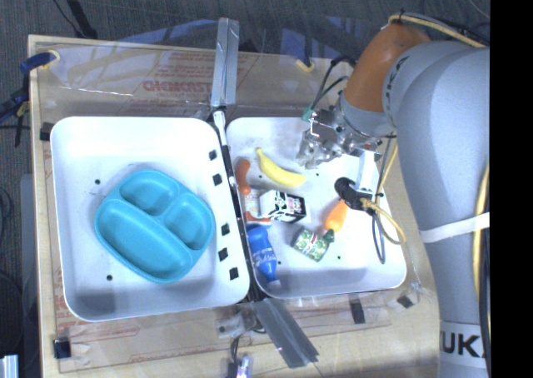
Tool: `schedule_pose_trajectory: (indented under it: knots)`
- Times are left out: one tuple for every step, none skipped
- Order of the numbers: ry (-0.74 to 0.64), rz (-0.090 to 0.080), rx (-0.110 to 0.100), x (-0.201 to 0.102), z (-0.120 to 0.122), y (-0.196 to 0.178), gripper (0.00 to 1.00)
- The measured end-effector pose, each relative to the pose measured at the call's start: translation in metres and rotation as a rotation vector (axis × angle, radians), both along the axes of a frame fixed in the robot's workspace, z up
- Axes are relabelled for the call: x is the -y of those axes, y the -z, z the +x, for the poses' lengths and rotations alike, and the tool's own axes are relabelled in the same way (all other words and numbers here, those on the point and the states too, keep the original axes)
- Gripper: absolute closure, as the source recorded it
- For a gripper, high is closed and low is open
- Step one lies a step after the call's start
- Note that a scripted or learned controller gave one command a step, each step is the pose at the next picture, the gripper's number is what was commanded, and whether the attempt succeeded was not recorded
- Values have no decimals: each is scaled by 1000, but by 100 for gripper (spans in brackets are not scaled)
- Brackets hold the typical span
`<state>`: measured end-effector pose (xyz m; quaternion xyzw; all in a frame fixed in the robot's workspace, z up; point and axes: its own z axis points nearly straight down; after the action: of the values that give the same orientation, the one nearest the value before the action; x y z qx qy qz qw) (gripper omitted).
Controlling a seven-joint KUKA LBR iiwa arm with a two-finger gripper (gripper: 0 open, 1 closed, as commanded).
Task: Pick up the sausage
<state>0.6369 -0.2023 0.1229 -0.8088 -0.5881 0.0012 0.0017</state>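
Note:
The sausage [242, 173] is a short reddish-brown piece lying against the left wall of the right bin [379, 272], beside the divider. My gripper [311, 152] hangs over the bin's back right part, just right of the yellow banana [279, 171]. It stands well to the right of the sausage, with the banana between them. Nothing shows in its grasp.
The right bin also holds a black-and-white box [284, 205], a blue bottle [262, 255], a green packet [312, 244] and an orange carrot [336, 216]. A blue divided plate [155, 223] lies in the left bin [71, 285]. The arm covers the right side.

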Motion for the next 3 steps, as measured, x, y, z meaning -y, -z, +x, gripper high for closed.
schedule_pose_trajectory:
  knots:
    - [-44, 0, 2, -9, 19, -27, 100]
    - [69, 0, -3, -14, -11, -7, 100]
    - [54, 0, 1, -63, 20, -51, 100]
